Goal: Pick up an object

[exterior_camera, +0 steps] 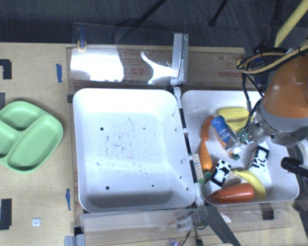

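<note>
The right bin [285, 188] holds several items. A yellow corn cob [232, 114] lies at the back, with a blue bottle [223, 129] in front of it. Along the left wall are an orange carrot [205, 157] and a second orange piece [206, 127]. A yellow banana [252, 181] and a red sausage-shaped item [232, 192] lie at the front. My gripper [239, 144] hangs low over the middle of this bin, just right of the blue bottle. Nothing can be seen held in it.
The left bin [126, 145] lies beside the right one, with a divider [187, 142] between them. Black-and-white tagged blocks [222, 172] [260, 157] lie near the gripper. A green sectioned plate [23, 136] rests on the bench at far left. The arm's orange band [292, 88] overhangs the bin's right side.
</note>
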Controlling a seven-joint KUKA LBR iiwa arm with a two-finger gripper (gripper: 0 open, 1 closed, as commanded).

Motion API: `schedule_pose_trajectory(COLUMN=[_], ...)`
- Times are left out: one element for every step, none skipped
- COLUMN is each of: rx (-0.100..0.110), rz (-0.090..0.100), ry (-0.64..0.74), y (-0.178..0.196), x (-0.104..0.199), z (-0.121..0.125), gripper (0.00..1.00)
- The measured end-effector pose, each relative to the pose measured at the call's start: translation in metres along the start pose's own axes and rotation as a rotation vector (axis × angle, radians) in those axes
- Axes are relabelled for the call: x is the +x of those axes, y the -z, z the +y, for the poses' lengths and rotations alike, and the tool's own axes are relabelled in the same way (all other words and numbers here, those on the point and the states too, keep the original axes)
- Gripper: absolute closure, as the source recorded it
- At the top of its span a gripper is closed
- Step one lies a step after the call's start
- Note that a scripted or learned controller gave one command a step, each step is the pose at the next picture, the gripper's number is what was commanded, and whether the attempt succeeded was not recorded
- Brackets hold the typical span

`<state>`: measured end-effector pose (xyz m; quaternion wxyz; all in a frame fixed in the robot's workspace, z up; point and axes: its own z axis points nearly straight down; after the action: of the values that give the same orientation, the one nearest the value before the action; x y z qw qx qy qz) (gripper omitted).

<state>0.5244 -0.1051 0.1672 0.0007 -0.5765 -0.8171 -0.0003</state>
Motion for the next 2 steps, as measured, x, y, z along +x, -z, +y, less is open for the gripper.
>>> schedule_pose_trajectory(rx=[-0.003,-0.003], rz=[-0.003,-0.003], ry=[-0.080,-0.080], y=[0.0396,0.0396], x=[-0.0059,-0.0060], z=[0.0617,0.0617], gripper=[1.00,0.00])
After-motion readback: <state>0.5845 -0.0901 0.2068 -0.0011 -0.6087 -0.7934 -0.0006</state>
